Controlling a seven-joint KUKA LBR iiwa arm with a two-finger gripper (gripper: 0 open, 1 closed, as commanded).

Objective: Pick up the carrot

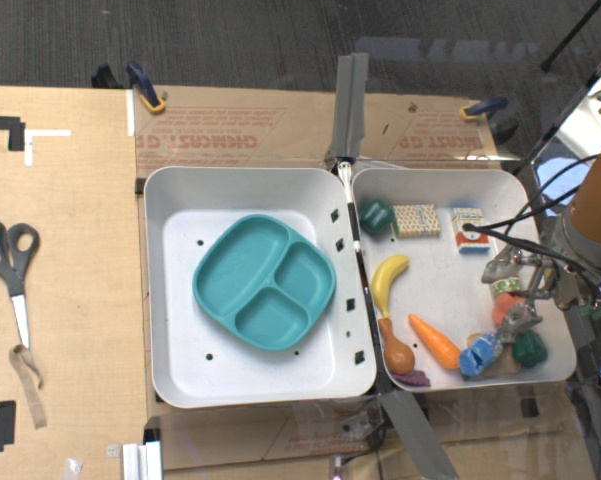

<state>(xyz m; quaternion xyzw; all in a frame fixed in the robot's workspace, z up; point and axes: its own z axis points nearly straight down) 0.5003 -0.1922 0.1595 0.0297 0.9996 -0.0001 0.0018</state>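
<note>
Here: one carrot [435, 341], one banana [386, 277], one teal plate [265, 282]; tool [515, 293] state unclear.

Dark grey carpet floor [230, 23] runs along the top. The light wooden bench [55, 268] carries cardboard sheeting [240, 133] held by blue clamps [145, 86]. Scissors [10, 268] lie at its left.
</note>
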